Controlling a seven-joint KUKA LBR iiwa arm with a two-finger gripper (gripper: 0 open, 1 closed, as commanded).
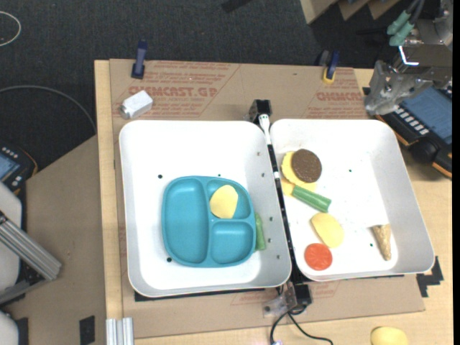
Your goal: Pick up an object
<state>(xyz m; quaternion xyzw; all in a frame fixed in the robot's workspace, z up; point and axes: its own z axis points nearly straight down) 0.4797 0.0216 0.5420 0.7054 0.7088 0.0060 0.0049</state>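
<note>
The right bin (pixel 359 131) holds a brown cookie (pixel 307 165) lying on a yellow disc (pixel 290 171), a green stick (pixel 311 198), a yellow piece (pixel 327 229), a red tomato (pixel 318 256) and a tan cone (pixel 383 241). In the left bin (pixel 144 192) a teal divided plate (pixel 201 228) carries a yellow piece (pixel 224 202), and a green strip (pixel 259 233) lies against the plate's right side. My gripper (pixel 384 95) hangs at the far right corner of the right bin, well away from all the objects.
A white block (pixel 136 104) lies on the cardboard behind the left bin. Blue clamps (pixel 139 59) (pixel 330 65) grip the board's far edge. A yellow object (pixel 388 336) sits on the bench at the front right. Equipment stands to the right of the bins.
</note>
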